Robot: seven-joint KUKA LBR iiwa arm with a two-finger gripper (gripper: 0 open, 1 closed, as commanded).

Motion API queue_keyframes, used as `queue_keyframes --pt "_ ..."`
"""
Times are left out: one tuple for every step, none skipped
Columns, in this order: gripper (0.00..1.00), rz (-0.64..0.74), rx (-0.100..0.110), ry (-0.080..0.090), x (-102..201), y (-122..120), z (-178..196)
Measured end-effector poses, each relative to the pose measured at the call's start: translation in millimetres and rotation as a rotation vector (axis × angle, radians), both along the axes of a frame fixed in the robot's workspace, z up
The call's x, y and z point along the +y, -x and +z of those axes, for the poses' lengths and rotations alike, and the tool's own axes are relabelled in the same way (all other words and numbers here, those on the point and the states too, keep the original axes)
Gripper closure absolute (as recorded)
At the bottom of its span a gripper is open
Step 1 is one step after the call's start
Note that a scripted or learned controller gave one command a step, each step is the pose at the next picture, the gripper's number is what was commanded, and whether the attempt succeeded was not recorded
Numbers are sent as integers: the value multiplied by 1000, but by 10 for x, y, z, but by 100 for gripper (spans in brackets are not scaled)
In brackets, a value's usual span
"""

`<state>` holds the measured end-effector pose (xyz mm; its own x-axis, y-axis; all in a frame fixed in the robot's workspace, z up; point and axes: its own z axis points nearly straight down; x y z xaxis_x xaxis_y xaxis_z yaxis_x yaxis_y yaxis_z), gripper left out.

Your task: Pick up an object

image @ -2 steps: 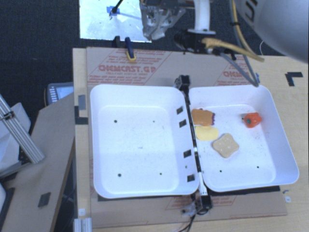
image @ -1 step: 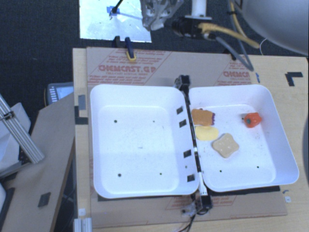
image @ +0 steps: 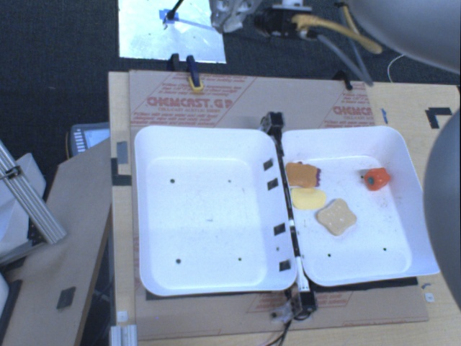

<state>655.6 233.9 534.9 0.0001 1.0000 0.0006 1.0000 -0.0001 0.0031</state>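
The right bin (image: 400,259) holds several small objects. An orange-brown piece with a purple edge (image: 302,174) lies by its left wall. Just below it sits a flat yellow disc (image: 310,199). Touching the disc at the lower right is a beige, toast-shaped piece (image: 336,217). A small red-orange item (image: 375,178) lies apart at the upper right. My gripper (image: 229,9) hangs high at the top of the view, beyond the bench's far edge and well away from both bins.
The left bin (image: 209,215) adjoins the right one along a clipped seam (image: 287,215). The grey arm (image: 403,13) crosses the top right, with cables (image: 338,31) trailing below it. A yellow clamp (image: 194,78) grips the far board edge.
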Motion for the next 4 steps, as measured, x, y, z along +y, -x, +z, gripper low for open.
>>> queue_keyframes --pt "100 0 0 0 1 -130 1" --pt "0 2 1 0 4 -125 4" --pt "100 5 -2 -1 7 -124 121" --pt "0 5 -1 0 8 -125 117"
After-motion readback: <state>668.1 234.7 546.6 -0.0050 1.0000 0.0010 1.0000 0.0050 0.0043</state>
